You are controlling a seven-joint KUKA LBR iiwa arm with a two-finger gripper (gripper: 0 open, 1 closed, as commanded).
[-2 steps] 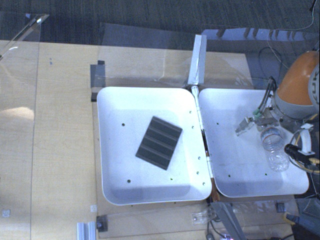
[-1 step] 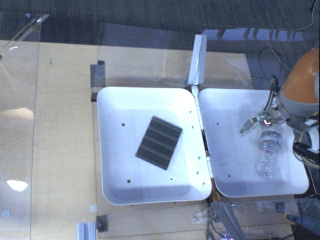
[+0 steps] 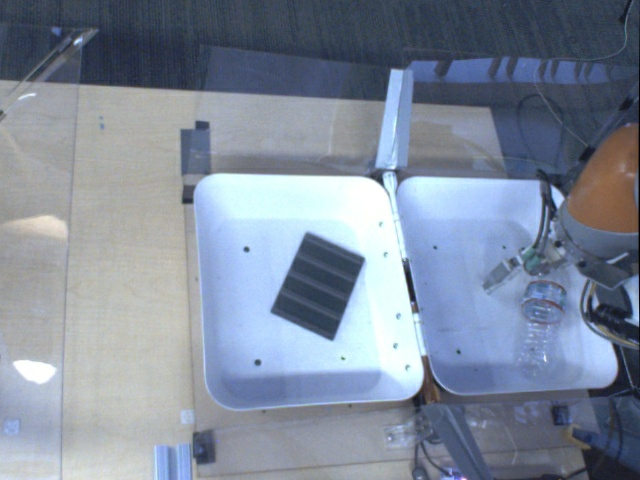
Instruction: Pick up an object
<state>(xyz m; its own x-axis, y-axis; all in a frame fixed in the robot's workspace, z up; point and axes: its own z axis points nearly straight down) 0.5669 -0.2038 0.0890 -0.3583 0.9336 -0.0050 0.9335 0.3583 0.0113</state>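
While the arm leans in from the right over the right-hand bin (image 3: 480, 363), its gripper (image 3: 510, 271) hangs low above the white floor, and from where I stand the metal tips look slightly parted with nothing between them, though they are small and blurred enough that I cannot tell for certain. Just beside them, a little toward the near edge of the bin and toward the arm's own side, lies a clear plastic bottle (image 3: 540, 323). It is on its side, its long axis running roughly from far to near across the bin, the label end and what seems to be the cap lying up close under the wrist, the base pointing toward the front rim. So the nearest thing to grab is close by but not between the jaws; I would judge the gripper has to shift toward the near side and a shade rightward, and close across the bottle's narrow width instead of along its length. Well apart, in the left-hand bin (image 3: 230, 368), a dark ribbed slab (image 3: 319, 285) lies flat, turned at a slant, its long axis running from near-left to far-right.
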